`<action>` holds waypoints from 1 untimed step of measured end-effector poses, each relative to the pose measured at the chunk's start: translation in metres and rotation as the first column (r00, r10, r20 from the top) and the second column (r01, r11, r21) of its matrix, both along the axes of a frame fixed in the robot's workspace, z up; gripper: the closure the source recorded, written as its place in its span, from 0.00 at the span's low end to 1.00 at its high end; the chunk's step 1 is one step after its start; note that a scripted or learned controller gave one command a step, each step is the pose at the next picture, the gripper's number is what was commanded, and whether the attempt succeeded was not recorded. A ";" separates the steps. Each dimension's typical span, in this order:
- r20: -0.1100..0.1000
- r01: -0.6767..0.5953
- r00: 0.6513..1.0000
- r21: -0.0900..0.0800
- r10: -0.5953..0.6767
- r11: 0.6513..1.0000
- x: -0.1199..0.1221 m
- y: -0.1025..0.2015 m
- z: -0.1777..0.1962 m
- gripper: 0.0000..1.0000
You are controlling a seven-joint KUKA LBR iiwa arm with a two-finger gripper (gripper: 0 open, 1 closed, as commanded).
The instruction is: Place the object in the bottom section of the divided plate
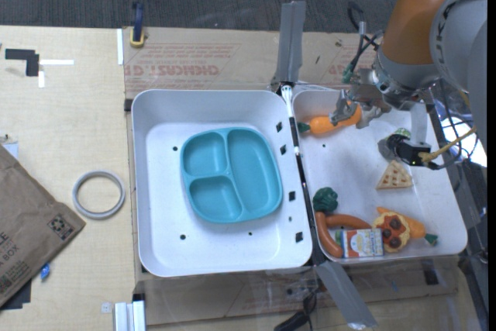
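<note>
A teal divided plate [230, 174] with three sections lies in the middle of the left bin [155, 190]. Nothing rests in any of its sections. In the right bin's far left corner lies an orange toy carrot [324, 125] with a green top. My gripper [346, 111] is low over the carrot's right end, touching or nearly touching it. The wrist hides how it meets the carrot. The arm's orange band [415, 12] rises above the right bin's far side.
The right bin [353, 167] also holds a waffle wedge [394, 177], a broccoli [325, 199], a hot dog [338, 227], a juice box [362, 244] and a pizza slice [394, 229]. A tape ring [98, 193] and a brown bag [27, 225] lie left of the bins.
</note>
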State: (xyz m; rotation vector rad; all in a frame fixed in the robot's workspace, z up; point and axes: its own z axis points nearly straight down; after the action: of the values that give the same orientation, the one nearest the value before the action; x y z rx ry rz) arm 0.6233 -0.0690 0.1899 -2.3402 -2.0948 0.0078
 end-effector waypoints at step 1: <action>0.001 -0.160 0.987 0.003 0.160 0.987 -0.050 0.049 0.001 1.00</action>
State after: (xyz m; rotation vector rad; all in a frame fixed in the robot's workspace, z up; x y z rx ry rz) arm 0.5735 -0.0204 0.1910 -2.1639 -2.2750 0.0037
